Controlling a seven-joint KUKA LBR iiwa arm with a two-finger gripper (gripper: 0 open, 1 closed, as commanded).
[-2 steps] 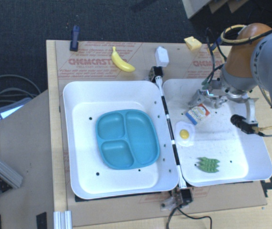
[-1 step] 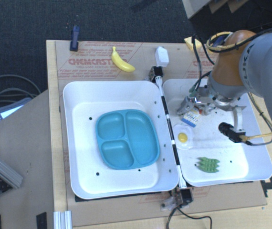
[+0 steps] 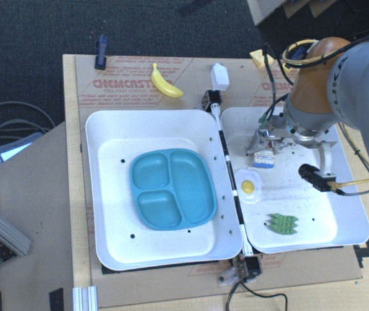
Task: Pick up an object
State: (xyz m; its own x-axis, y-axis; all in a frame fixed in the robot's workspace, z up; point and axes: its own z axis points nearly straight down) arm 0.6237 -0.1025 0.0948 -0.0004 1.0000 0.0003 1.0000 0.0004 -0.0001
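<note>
The arm is down over the right bin (image 3: 340,235), gripper (image 3: 267,142) low at the bin's far-left corner, right on top of a small blue-and-white carton (image 3: 264,159). This looks like the closing-in step of the pick. The fingers straddle the top of that carton, but I cannot tell how wide they stand or whether they have any real hold on it; the carton appears to rest on the bin floor, so call it not yet lifted.

Other candidates in the same bin: a fried-egg toy (image 3: 248,188) against the left wall and a green pea pod (image 3: 282,223) toward the near edge. The left bin (image 3: 107,173) carries 1 blue divided plate (image 3: 171,188). A banana (image 3: 165,83) lies on the bench beyond the bins, near the far edge.

Next move, as I judge it: squeeze firmly on the carton's sides, then rise straight up. The wall is close, so a skewed grip could tip the carton away.
</note>
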